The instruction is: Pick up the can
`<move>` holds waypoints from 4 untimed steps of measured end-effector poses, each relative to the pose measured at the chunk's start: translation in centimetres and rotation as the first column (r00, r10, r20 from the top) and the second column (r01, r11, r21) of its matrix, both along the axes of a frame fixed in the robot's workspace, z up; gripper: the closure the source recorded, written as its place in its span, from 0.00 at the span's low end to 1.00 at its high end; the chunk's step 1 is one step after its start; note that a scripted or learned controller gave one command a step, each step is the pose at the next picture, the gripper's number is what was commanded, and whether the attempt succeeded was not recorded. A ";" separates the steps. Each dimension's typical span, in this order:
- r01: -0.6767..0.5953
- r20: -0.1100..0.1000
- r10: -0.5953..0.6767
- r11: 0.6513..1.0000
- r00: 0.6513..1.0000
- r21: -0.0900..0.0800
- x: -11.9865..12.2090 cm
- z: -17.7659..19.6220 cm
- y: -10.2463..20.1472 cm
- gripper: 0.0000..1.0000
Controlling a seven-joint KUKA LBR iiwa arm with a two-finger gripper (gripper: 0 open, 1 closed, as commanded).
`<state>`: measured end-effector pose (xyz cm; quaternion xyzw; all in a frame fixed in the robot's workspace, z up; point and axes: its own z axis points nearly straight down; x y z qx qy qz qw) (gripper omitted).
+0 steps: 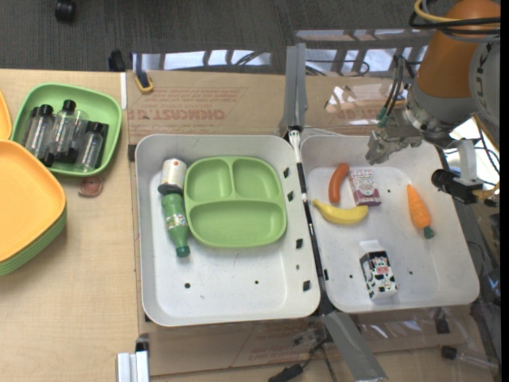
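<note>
**In the left bin, well away from the fingers: the can beside a green tray**

In the left bin [151,285], well apart from the fingers, the can [172,171] lies at the far-left corner, a small white cylinder touching the top of a green plastic bottle [176,223]. Just beside both sits a glossy green divided tray [235,200] with three compartments.

The gripper [385,147] hangs over the right bin [445,285], near its far edge; whether its fingers are spread or pressed together I cannot tell. Just below them lie a red sausage-shaped toy [338,181], a small pink carton [364,187] and a curved yellow banana [340,212]. An orange carrot [418,208] lies near the arm's side, and a cow-print carton [378,274] nearer the camera.

Both bins are smooth white. On the wooden worktop [71,309], far left, a green dish [68,129] holds clear vials beside stacked orange plates [28,205]. Dark carpet lies beyond.
</note>
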<state>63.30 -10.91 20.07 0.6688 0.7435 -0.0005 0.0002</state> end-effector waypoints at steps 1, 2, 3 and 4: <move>-0.108 -0.001 0.108 0.994 0.994 0.000 -0.1 -4.1 -7.0 1.00; -0.148 0.003 0.148 0.989 0.989 -0.002 2.5 -10.7 -6.8 1.00; 0.085 -0.001 -0.085 0.996 0.996 0.000 2.6 -10.9 -1.5 1.00; 0.085 -0.001 -0.085 0.996 0.996 0.000 2.6 -10.9 -1.5 0.00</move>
